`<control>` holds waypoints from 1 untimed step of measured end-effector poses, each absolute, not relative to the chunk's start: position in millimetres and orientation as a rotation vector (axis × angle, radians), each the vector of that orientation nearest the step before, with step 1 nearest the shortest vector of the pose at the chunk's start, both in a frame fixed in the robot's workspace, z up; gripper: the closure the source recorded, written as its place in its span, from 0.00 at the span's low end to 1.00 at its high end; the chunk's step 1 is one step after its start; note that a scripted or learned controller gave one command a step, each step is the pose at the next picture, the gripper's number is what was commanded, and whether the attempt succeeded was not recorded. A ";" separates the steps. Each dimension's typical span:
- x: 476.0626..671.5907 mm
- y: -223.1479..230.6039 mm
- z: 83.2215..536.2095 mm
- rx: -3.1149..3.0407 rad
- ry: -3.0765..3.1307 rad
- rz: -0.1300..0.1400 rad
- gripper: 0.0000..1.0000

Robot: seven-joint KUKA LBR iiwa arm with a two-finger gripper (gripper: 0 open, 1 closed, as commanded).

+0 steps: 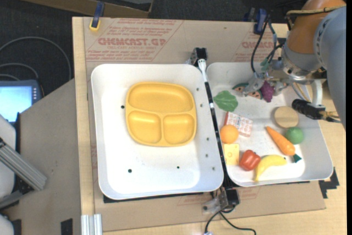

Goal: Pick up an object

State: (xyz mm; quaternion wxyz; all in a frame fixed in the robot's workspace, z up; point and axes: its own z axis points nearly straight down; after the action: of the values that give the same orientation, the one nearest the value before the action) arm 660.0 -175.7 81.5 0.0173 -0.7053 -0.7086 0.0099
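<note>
The pincer point(263, 87) hangs low over the right white bin's point(316, 170) far end, touching a small purple toy point(268, 91); its state I cannot tell.

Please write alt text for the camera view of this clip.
A grey arm with an orange band reaches from the right, its gripper low over the far end of the right white bin, beside a small purple toy. That bin holds plastic play food, including a yellow banana and an orange carrot; the left white bin holds a yellow divided plate.
</note>
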 end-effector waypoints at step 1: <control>665.8 -121.9 83.9 -2.214 -2.221 0.004 0.00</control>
State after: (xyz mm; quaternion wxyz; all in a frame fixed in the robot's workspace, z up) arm 665.8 -121.9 83.9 0.0027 -0.7060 -0.7082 0.0012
